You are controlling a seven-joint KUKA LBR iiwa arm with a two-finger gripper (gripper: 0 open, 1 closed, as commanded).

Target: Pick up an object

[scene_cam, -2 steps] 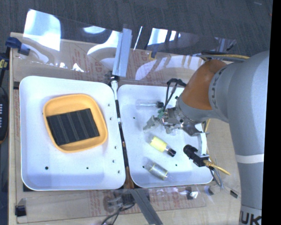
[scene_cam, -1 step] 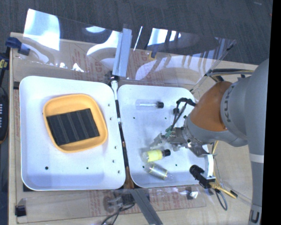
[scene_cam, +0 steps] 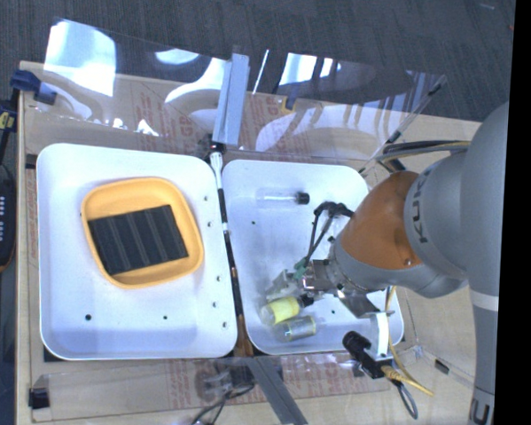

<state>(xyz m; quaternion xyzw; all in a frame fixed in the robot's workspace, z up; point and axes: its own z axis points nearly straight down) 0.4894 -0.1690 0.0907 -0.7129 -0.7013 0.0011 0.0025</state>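
- The yellow object lies low in the right bin, just below and left of your claw.
- A clear cylinder sits touching the yellow object, below the claw.
- A clear tube with a dark cap rests well above the claw, near the bin's far wall.
- Your claw hangs over the clutter at the arm's wrist, orange band to its right; you cannot tell whether it is apart or together.
- Far left of the claw, the left bin holds a yellow tray with a dark ribbed insert.
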